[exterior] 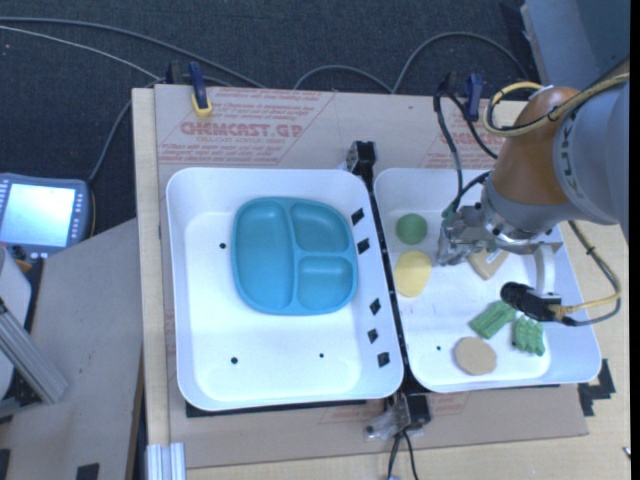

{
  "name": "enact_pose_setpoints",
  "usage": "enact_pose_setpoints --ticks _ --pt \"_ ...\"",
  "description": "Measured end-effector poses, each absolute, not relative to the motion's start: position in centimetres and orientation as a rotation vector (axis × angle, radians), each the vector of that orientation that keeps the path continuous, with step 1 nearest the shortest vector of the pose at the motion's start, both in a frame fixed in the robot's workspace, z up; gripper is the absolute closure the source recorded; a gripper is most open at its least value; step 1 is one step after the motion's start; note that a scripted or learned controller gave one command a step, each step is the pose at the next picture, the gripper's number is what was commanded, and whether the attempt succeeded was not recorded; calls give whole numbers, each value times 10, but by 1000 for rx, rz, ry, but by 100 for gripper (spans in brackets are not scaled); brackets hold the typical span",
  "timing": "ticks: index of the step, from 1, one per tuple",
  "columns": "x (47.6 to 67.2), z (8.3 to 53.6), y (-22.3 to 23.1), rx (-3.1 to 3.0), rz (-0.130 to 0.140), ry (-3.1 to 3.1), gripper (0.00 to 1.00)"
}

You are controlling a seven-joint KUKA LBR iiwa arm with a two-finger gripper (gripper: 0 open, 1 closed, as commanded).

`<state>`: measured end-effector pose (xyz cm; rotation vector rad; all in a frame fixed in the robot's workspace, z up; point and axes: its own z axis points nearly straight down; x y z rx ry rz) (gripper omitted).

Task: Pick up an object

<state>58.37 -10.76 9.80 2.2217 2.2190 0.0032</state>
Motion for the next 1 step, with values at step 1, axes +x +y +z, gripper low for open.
enact_pose_setpoints --ticks 1 --pt "586 150 -118 2220 4 2218 100"
